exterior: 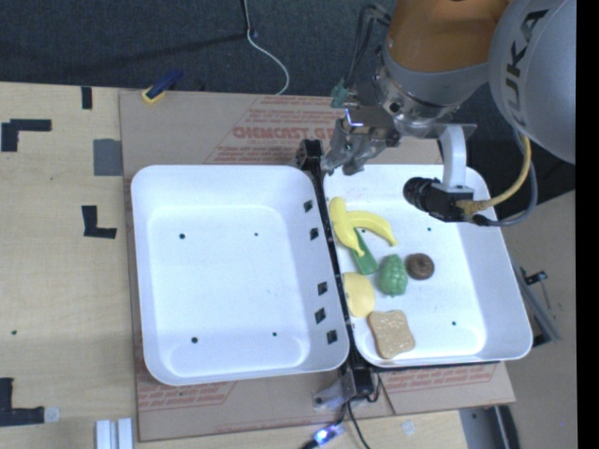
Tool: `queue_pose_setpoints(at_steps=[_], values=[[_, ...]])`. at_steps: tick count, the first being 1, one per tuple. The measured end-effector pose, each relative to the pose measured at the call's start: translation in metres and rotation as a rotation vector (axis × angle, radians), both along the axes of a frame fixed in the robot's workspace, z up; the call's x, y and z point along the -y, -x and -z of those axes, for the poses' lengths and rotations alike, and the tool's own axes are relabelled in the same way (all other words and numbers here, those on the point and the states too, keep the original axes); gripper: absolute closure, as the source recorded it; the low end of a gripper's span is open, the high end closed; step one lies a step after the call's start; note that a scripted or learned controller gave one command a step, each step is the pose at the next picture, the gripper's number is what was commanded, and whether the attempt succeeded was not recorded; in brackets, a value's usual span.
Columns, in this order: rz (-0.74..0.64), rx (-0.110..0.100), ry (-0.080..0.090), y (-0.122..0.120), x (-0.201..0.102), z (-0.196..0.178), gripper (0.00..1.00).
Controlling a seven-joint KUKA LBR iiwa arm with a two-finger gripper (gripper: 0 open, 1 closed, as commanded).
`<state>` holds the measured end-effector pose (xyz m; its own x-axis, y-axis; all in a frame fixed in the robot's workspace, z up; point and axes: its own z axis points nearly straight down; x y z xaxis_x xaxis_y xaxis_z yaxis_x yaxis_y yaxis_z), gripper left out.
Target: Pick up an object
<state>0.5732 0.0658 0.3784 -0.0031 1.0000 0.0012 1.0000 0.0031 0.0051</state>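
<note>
The right white bin (pixel 501 279) holds several toy foods along its left side. A yellow banana (pixel 361 224) lies near the divider, with a green vegetable (pixel 390 275) below it and a small brown round piece (pixel 420 267) beside that. A pale yellow lemon-like piece (pixel 358 294) and a tan bread slice (pixel 390 333) sit toward the front. My gripper (pixel 343 153) hangs over the back left corner of the right bin, above and a little behind the banana. Nothing shows in its grasp.
The left white bin (pixel 150 279) stands directly beside the right one, with black clips (pixel 323 293) along the shared wall. Both bins rest on a cardboard sheet (pixel 206 129). A black cylinder (pixel 432 196) and a yellow cable (pixel 510 199) hang off the wrist over the right bin.
</note>
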Motion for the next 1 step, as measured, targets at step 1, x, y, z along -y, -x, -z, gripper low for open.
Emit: queue_pose_setpoints(at_steps=[1], values=[[-0.002, -0.009, 0.0, 0.0813, -0.0239, -0.0021, 1.0]])
